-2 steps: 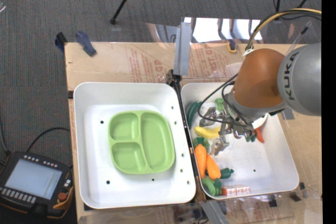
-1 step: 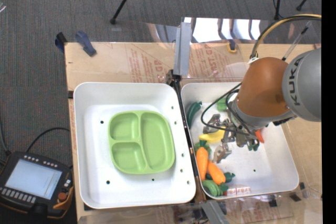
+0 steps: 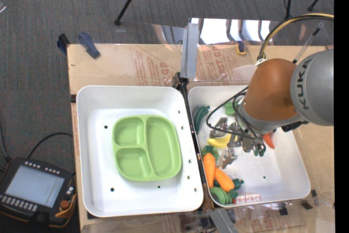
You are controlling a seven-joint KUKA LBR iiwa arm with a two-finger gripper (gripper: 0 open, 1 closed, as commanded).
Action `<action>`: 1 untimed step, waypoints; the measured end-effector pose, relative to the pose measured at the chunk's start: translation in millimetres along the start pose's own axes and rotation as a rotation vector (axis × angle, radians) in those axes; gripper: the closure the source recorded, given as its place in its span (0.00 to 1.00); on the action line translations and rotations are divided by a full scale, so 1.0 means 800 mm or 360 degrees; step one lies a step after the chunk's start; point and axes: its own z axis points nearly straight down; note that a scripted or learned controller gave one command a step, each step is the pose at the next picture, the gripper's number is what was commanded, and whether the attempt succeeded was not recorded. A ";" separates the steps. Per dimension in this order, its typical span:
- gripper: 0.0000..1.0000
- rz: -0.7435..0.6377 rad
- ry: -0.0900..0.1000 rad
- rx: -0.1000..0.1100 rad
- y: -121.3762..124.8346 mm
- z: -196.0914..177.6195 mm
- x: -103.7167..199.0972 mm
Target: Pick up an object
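Note:
My gripper (image 3: 229, 151) hangs low in the right bin (image 3: 283, 183), under the grey arm with its orange band. Its metal fingers sit just above a yellow toy (image 3: 217, 142) near the bin's left side. Two orange carrots (image 3: 209, 168) lie just below it, with green toy vegetables (image 3: 221, 194) at the bin's front left corner. A dark green piece (image 3: 200, 114) lies against the left wall, further back. A red-orange piece (image 3: 269, 141) shows to the right of the wrist. The arm hides the bin's far middle.
The left bin (image 3: 92, 117) holds a light green divided plate (image 3: 147, 147) with three compartments. A metal divider post (image 3: 188, 54) stands behind the bins. A teach pendant (image 3: 35, 188) lies at the lower left, off the bench.

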 end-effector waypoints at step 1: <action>0.00 0.0277 -0.0002 0.0004 -0.152 -0.004 0.007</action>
